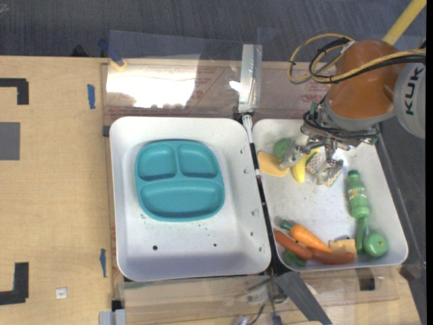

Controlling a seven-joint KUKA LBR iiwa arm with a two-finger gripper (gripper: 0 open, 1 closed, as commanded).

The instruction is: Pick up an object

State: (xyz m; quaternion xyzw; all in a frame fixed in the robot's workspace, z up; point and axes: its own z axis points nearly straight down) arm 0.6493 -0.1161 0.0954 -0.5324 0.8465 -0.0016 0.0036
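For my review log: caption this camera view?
Robot hand low over toy food in right bin; teal plate in left bin.

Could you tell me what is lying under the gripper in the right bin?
Under the gripper lie a yellow piece and something green. Its body covers the rest.

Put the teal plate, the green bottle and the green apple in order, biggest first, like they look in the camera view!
1. Teal divided plate, biggest by far.
2. Green bottle.
3. Green apple, smallest.
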